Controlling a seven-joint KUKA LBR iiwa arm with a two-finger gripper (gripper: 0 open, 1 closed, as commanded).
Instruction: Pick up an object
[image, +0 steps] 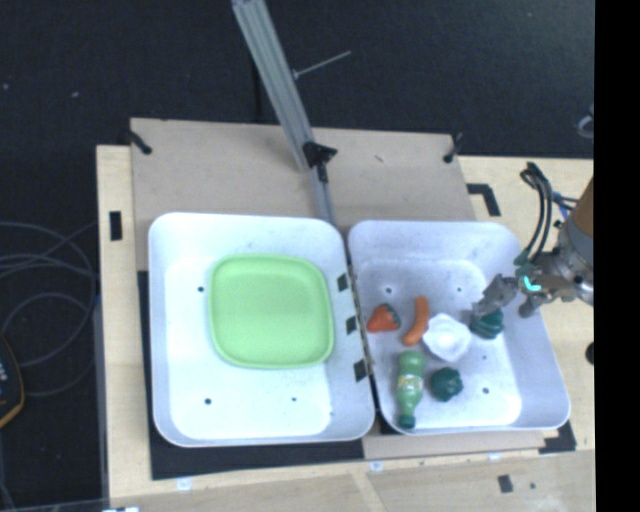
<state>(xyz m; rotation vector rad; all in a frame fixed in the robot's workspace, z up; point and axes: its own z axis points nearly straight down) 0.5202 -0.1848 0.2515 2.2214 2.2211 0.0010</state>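
No legible txt anywhere.

A pale wooden bench (120, 330) stands on dark floor (60, 70).

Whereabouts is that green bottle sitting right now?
In the camera view, the green bottle lies near the front edge of the right bin, just left of a dark green ball and below a white cup.

Even overhead light, white bins (250, 235) bright, surroundings dark; slightly soft, grainy focus.
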